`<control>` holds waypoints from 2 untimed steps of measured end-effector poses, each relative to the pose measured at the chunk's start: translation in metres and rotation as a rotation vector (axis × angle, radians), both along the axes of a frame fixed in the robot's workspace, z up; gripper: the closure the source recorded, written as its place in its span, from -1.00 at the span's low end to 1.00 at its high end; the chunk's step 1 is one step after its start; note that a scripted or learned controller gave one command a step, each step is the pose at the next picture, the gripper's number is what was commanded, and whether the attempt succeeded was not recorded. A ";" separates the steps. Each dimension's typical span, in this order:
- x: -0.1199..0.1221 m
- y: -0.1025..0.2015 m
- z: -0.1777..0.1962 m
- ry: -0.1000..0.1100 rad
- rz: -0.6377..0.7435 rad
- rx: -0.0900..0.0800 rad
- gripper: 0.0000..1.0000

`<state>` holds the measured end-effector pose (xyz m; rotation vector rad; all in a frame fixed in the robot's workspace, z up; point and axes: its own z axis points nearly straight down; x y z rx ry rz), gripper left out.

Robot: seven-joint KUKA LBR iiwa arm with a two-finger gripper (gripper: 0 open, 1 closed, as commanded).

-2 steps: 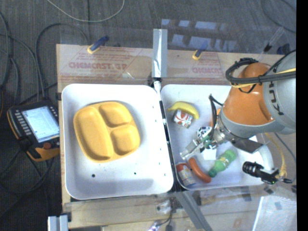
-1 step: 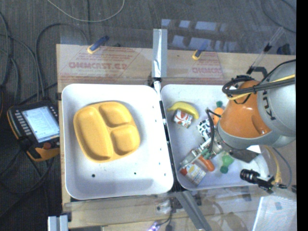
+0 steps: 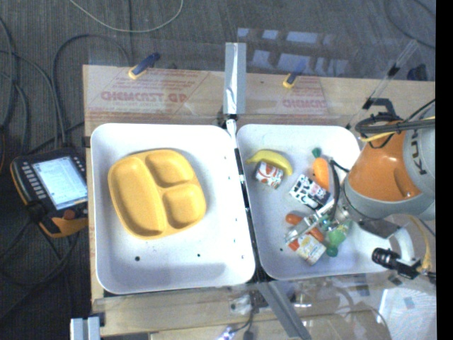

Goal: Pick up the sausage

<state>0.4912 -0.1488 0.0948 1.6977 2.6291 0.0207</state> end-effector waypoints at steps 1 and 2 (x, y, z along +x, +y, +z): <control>0.006 -0.003 0.014 -0.023 -0.001 -0.013 1.00; 0.059 0.053 0.128 0.020 -0.132 -0.007 1.00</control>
